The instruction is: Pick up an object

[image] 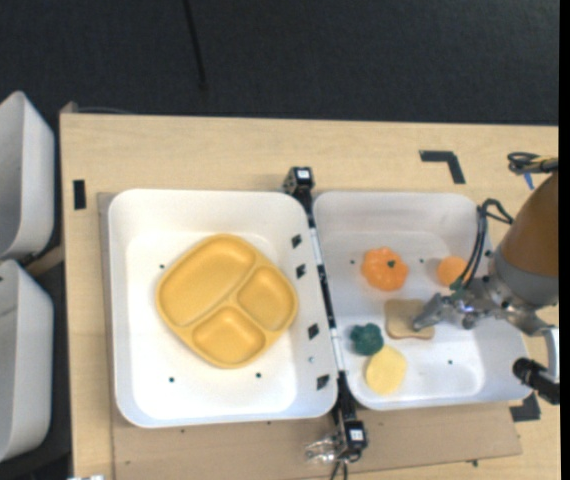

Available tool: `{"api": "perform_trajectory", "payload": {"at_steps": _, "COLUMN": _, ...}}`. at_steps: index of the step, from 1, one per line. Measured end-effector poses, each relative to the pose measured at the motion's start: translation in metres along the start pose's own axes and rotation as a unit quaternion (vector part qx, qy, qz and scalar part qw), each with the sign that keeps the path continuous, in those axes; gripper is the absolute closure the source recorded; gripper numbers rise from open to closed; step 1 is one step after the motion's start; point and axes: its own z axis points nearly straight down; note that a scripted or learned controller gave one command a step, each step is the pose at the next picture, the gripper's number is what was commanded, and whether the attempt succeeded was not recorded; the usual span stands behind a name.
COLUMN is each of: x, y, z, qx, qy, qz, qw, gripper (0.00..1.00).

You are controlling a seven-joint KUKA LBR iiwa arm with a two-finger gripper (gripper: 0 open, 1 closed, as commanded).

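Beside the black hinge strip [315, 288] that is joining the two shallow white bins, everything is lying within easy reach of the arm. Just right of that strip, in the right-hand white bin [395, 208], five small things are sitting loose: a round orange pumpkin-like toy [384, 269] a little way from the strip toward the far wall, a smaller orange ball [451, 270] farther right of it, a flat tan slab [407, 321] near the middle, a dark green lumpy piece [366, 339] close against the strip, and a pale yellow rounded piece [386, 370] just nearer the front wall. They are lying apart from one another, which is leaving room for fingers to come down around any one of them.

Left of the strip, a yellow plastic plate with three compartments [227, 299] is resting flat in the middle of the left-hand white bin [135, 368], probably as a place for things to go.

The grey two-finger gripper [427, 318] is reaching in low from the right, with its tips lying over the right edge of the tan slab, so that slab is looking like the chosen object. Whether the claw is open or closed I cannot tell; nothing is showing as lifted, so the pick is, in my judgement, not yet made.
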Motion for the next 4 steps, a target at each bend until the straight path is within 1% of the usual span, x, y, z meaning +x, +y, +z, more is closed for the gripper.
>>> {"api": "perform_trajectory", "payload": {"at_steps": 1, "x": -0.001, "y": 0.002, "z": -0.014, "qx": -0.004, "qy": 0.000, "qz": 0.002, "qw": 1.0000, "gripper": 1.00}}
{"api": "perform_trajectory", "payload": {"at_steps": 2, "x": -0.001, "y": 0.004, "z": -0.078, "qx": -0.005, "qy": -0.001, "qz": -0.003, "qw": 1.0000, "gripper": 1.00}}
{"api": "perform_trajectory", "payload": {"at_steps": 3, "x": -0.002, "y": 0.005, "z": -0.132, "qx": -0.005, "qy": -0.001, "qz": -0.004, "qw": 1.0000, "gripper": 1.00}}
{"api": "perform_trajectory", "payload": {"at_steps": 4, "x": -0.004, "y": 0.006, "z": -0.114, "qx": -0.002, "qy": -0.001, "qz": -0.001, "qw": 1.0000, "gripper": 1.00}}
